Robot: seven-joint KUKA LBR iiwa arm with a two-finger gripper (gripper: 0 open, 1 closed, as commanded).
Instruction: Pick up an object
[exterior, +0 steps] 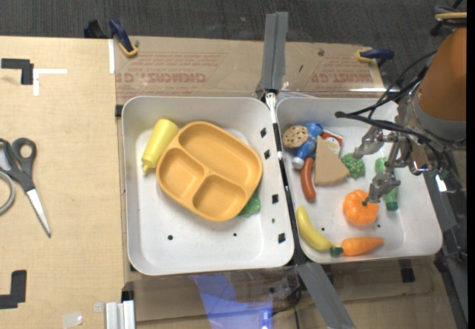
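You are looking down on a tan bench (pixel 59 171) that carries two shallow white bins, with the left bin (pixel 148 246) and the right bin (pixel 415 235) touching along their shared wall. The arm (pixel 449 86), grey below its orange band, comes in from the right and hangs over the right bin. In the left bin you have an orange three-compartment tray (pixel 209 170) lying at a slant, a yellow squeeze bottle (pixel 158 142) tucked against its upper left edge, and a scrap of green (pixel 252 206) peeking out from under its lower right corner. The gripper (pixel 378 168) sits over the right half of the right bin with its fingers spread apart and nothing between them; the lower fingertip (pixel 373 196) is just above the orange pumpkin-like toy (pixel 360 210), close to its stem. Left of that toy lies a tan wedge (pixel 330 168), with a red sausage (pixel 308 179) beside it, a cookie (pixel 295 135) and a blue piece (pixel 313 131) near the bin's top left corner. A banana (pixel 312 229) rests along the lower left, a carrot (pixel 359 246) lies by the front wall, and a small green piece (pixel 353 166) sits beside the wedge. On the bench at far left, a pair of scissors (pixel 26 179) lies well apart from both bins.
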